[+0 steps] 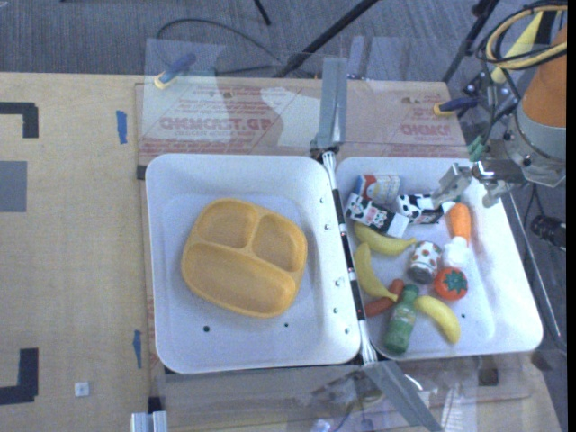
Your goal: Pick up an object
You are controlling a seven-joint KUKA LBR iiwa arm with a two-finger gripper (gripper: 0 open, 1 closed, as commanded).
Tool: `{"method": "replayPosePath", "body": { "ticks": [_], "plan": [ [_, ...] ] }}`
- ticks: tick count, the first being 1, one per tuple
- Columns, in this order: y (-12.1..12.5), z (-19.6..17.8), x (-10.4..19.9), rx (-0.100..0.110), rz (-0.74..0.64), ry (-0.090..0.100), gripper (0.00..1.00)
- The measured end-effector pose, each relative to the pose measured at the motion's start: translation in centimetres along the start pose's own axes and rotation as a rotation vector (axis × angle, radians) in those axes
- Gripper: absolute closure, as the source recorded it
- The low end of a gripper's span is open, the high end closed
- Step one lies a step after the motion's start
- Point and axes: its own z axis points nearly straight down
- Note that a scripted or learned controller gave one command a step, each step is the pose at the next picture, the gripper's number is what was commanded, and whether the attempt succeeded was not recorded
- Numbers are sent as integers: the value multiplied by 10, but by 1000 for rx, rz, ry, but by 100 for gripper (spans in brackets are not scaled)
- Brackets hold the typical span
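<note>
My gripper [470, 187] hovers over the far right part of the right bin [513, 282]. It is open, with nothing between its fingers [447, 185]. Just below it lies an orange carrot [460, 221]. To its left are a black-and-white cow-patterned item [415, 207] and a small milk carton [379, 187]. The bin also holds a dark carton [364, 214], three yellow bananas [384, 240] [370, 274] [442, 318], a small can [423, 261], a red tomato [452, 283], a green bottle [400, 319] and a red chili [379, 306].
The left bin [171, 196] holds a yellow divided plate [245, 256]. A metal divider rail [340, 241] runs between the bins. Cables and yellow hoses [517, 39] hang at the upper right beside the arm.
</note>
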Motion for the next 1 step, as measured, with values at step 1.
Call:
{"method": "replayPosePath", "body": {
  "ticks": [1],
  "plan": [
    [16, 77, -52, -1, -51, 0, 0]
  ]
}}
